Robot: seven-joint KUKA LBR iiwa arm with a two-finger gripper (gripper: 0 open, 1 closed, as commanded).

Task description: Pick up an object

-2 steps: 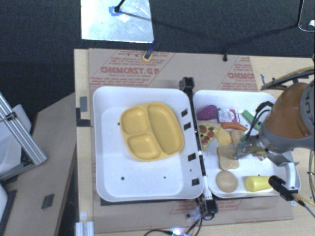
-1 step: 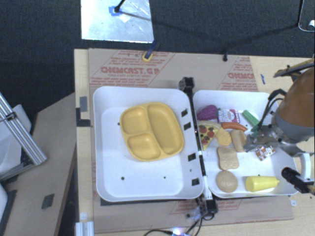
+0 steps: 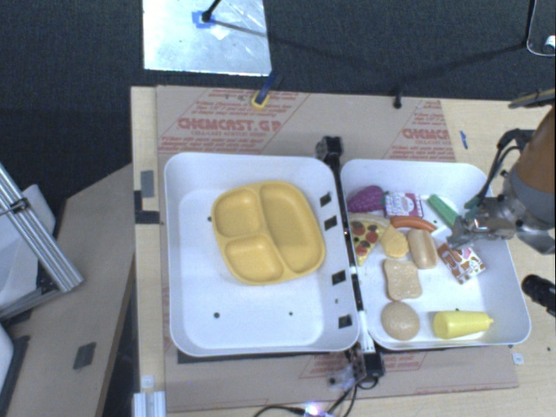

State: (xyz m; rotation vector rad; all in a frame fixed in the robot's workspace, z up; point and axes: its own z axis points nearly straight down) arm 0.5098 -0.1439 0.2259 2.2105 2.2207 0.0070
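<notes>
Yellow things: three — a divided tray (image 3: 268, 233) alone in the left bin (image 3: 195, 320), a mustard-style bottle (image 3: 462, 323) and a small slice (image 3: 395, 244) in the right bin (image 3: 512, 324).
Gripper: the gripper (image 3: 465, 229) hangs low over the right bin's far-right side, reaching in from the right; whether it is released or clenched I cannot tell from here.
Nearest thing: a red-and-white packet (image 3: 462, 264) lies just below and beside the gripper, tilted — nothing is visibly held.
Also close: a green piece (image 3: 441, 208) just up and left of the gripper, long axis running diagonally.
Further left: an orange sausage (image 3: 413, 223), a bread-roll shape (image 3: 423, 248), a toast slice (image 3: 402, 279), a round bun (image 3: 400, 320), a pizza wedge (image 3: 366, 236), a purple piece (image 3: 368, 200), a white-and-red carton (image 3: 403, 204) (one of each).
Bins: two, side by side on the table (image 3: 148, 259).
Judgement: the packet looks the likeliest pick, needing only a short drop.
</notes>
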